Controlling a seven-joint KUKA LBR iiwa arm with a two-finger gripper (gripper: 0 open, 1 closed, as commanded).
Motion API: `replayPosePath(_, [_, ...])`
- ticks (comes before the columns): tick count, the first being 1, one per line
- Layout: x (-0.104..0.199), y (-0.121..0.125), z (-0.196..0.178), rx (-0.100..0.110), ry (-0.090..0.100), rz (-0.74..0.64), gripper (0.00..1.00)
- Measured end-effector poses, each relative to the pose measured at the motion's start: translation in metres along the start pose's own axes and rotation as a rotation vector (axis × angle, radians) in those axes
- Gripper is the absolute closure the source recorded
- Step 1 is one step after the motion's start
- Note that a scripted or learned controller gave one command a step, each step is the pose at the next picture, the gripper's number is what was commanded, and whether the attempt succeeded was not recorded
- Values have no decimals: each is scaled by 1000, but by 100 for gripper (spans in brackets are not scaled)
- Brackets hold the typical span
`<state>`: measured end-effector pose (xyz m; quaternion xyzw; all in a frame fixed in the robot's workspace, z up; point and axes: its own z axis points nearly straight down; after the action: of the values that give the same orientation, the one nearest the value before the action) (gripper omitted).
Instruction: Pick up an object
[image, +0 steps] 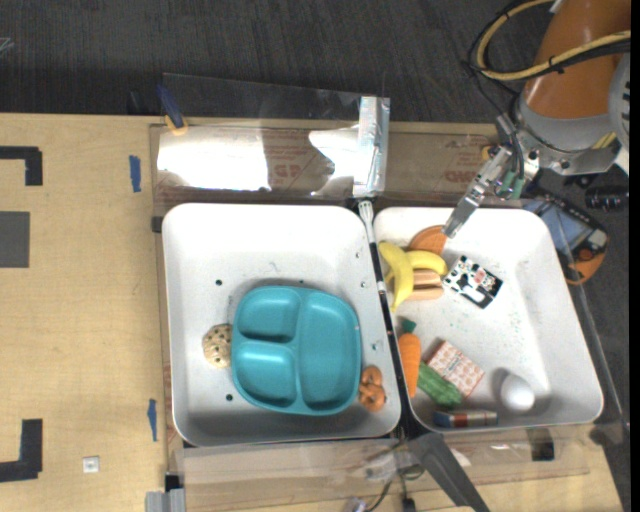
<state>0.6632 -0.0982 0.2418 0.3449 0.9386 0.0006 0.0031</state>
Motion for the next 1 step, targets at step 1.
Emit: replayPosePath(1, [7,0,74,3,9,-156,0])
